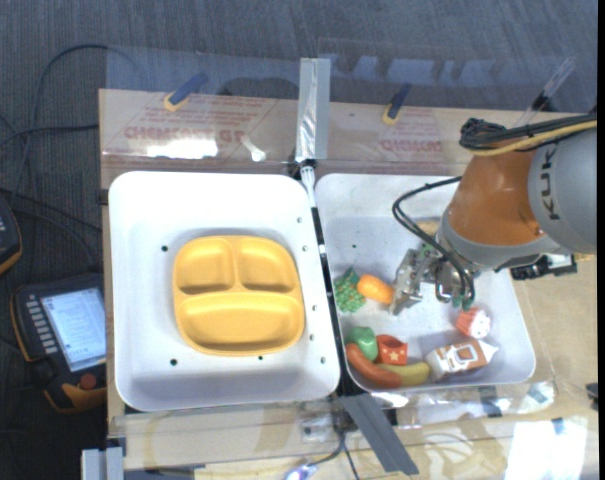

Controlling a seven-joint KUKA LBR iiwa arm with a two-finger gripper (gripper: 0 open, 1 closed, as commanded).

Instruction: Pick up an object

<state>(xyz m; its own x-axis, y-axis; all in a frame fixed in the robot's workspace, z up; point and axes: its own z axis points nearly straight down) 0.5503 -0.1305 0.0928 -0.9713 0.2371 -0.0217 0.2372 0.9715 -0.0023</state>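
The right bin (372, 218) holds several toy foods. An orange carrot (374, 289) with a green top (348, 293) lies near the bin's left wall. My gripper (428, 288) hangs over the bin's middle, just right of the carrot, with its fingers spread apart and nothing between them. A strawberry (472, 322) sits below and right of the gripper. Along the front wall lie a red pepper (393, 349), a red sausage (370, 369), a banana (415, 372) and a small carton (460, 358).
The left bin (142, 208) holds a yellow divided plate (239, 294). A metal post (312, 108) stands at the back between the bins. The arm's orange band (492, 203) fills the right bin's back right. Cables and a handheld screen (62, 323) lie left of the bench.
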